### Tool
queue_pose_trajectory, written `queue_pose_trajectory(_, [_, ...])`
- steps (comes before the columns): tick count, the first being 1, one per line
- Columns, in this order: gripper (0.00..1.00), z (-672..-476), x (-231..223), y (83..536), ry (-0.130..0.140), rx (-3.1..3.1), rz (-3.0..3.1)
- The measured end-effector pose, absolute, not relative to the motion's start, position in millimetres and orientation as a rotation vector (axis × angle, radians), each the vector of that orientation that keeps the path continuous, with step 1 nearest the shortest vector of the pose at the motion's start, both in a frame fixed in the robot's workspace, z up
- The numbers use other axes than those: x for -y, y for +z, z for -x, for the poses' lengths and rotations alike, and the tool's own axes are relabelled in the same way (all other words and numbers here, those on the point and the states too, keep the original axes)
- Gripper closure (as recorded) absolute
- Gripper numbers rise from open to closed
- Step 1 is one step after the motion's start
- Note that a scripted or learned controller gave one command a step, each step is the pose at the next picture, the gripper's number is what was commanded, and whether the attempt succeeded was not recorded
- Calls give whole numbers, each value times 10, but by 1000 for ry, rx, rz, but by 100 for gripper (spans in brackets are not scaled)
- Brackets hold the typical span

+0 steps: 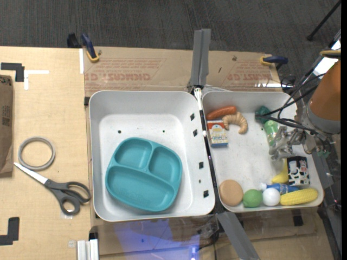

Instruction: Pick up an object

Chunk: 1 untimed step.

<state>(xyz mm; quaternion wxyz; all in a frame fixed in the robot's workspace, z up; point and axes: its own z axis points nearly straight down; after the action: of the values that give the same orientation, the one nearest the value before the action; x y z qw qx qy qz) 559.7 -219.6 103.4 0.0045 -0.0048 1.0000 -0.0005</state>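
Gripper [283, 143] low over right bin [245, 151], right side, near green object [270, 132]. Jaw state: cannot tell, metal blurred. Candidates crowd near-right corner: corn [297, 197], white ball [270, 196]. Best to centre over isolated piece, descend straight, avoid wall.

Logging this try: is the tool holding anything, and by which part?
Cannot be told. The tool sits low at the right bin's right side, near a green item, but the view is too cluttered to show anything held.
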Motion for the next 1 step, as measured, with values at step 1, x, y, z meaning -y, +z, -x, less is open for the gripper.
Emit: queue_pose_trajectory(1, [0,-5598,2195,1034,-2,-3133,15])
